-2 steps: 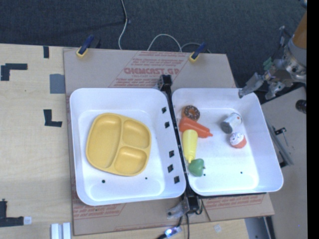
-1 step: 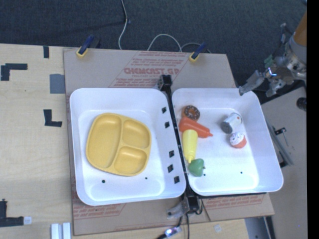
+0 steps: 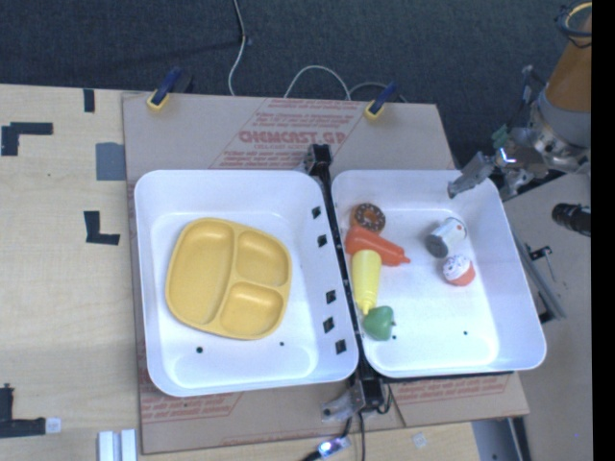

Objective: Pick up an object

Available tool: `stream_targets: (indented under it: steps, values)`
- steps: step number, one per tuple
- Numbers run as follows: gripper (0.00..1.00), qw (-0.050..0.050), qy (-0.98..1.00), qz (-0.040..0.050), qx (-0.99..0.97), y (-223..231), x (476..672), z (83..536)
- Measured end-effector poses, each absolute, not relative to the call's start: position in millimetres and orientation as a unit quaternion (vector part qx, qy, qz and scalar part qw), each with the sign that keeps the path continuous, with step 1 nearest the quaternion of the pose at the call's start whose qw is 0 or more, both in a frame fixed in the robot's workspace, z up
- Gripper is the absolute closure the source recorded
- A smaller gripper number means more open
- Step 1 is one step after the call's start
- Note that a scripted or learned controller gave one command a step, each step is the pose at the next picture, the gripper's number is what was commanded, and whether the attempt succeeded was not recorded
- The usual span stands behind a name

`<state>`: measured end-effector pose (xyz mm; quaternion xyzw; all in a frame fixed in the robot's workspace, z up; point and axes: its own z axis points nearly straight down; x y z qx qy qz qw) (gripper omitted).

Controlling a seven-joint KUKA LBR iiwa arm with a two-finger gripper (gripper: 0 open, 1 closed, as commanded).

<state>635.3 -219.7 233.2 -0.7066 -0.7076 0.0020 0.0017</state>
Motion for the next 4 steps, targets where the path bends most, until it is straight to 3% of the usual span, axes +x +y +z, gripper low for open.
stream_targets:
  steps: [2,3,4]
  values:
    - [0.00,0.002,-0.708,0.0020,-0.706,-210,627.4,106]
    - [1.00,0.001,-0.708,0.0014,-0.706,-209,628.5,118]
    - [1.00,-0.001,-0.708,-0.0003,-0.707,-209,628.4,159]
